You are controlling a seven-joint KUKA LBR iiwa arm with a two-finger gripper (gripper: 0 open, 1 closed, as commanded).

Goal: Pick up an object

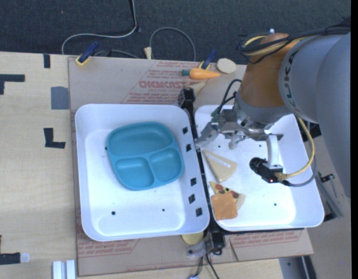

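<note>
A pale cream wedge [222, 168] lies in the right bin [295, 211] near its left wall. Just in front of it rests an orange-tan flat piece [226, 206] with a small red and yellow bit on top. My gripper [219, 138] hangs over the back left part of that bin, just behind the wedge. Its two fingers stand apart, open, with nothing between them. In the left bin [92, 214] sits a blue divided plate [145, 155].
The grey and orange arm [266, 86] covers the right bin's back right. A black part on a yellow cable [265, 168] hangs beside the wedge. An orange toy carrot [202, 73] and a beige lump [226, 65] lie on the cardboard behind the bins.
</note>
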